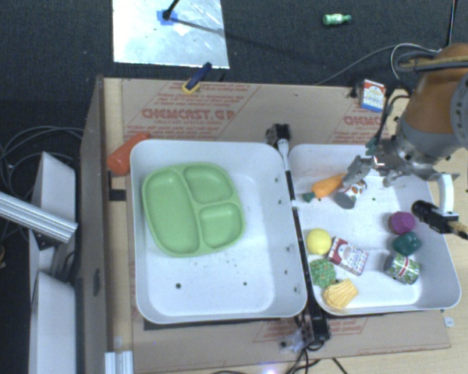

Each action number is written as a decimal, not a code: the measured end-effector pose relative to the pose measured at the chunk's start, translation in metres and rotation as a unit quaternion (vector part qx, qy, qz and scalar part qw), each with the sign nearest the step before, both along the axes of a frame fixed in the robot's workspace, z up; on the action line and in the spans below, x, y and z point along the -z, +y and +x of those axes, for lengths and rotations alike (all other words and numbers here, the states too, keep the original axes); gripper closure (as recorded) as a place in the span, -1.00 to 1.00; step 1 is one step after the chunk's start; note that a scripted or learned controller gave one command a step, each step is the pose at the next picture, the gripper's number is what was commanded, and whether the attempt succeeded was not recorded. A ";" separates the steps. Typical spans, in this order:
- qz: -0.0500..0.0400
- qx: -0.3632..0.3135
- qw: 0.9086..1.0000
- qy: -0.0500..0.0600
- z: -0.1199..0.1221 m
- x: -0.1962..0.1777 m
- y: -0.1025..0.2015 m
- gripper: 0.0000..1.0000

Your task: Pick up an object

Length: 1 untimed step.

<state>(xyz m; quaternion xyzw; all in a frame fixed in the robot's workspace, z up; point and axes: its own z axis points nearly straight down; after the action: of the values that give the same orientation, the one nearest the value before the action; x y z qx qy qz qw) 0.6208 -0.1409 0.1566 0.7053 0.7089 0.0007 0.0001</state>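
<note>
White bins [218,302]: two
Green divided plates [193,207]: one
Toy carrots [327,185]: one
Yellow balls [319,241]: one
Cans [402,268]: one
Toy corn cobs [340,294]: one
Purple toys [402,222]: one

A green divided plate [193,208] lies in the left white bin [164,291]. An orange item [122,154] sits just outside that bin's upper left corner. On the dark floor beyond the surface [242,107] lie a shiny metal sheet [144,29] and a small green bottle [336,19].
</note>
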 end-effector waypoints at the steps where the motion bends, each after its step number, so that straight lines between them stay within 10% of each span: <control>1: -0.002 0.001 1.000 -0.008 0.021 0.054 0.019 -1.00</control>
<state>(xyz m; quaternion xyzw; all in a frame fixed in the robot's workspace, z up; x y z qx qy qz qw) 0.6422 -0.1222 0.1029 0.7062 0.7080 0.0053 0.0074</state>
